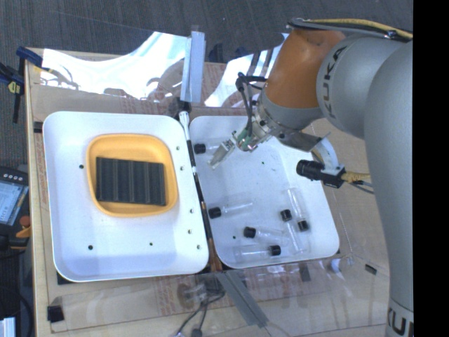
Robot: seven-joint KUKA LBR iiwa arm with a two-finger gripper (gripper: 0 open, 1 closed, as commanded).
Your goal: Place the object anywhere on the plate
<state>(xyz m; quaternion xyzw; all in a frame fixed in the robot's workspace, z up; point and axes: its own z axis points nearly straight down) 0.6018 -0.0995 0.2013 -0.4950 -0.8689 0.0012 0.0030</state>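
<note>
The end effector (223, 151) hangs over the top left part of the right bin (319, 248). It points down and to the left. It is small and a bit blurry, so I cannot tell how it is set or if it has hold of anything.

Just to its left, near the bin wall, lies a small black cap (200, 148). Below it, further down the same bin, lie some clear tubes with black caps (261, 234). One tube (230, 208) sits below the end effector, near the left wall. The rest are spread along the bottom and the lower right of the bin, well apart from the end effector.

Far to its left, in the left bin (70, 244), sits the yellow plate (158, 147). A dark ribbed block (132, 180) fills the middle of the plate.

The big grey arm (365, 83) with its orange band reaches in from the right, above the worktop (105, 304).
</note>
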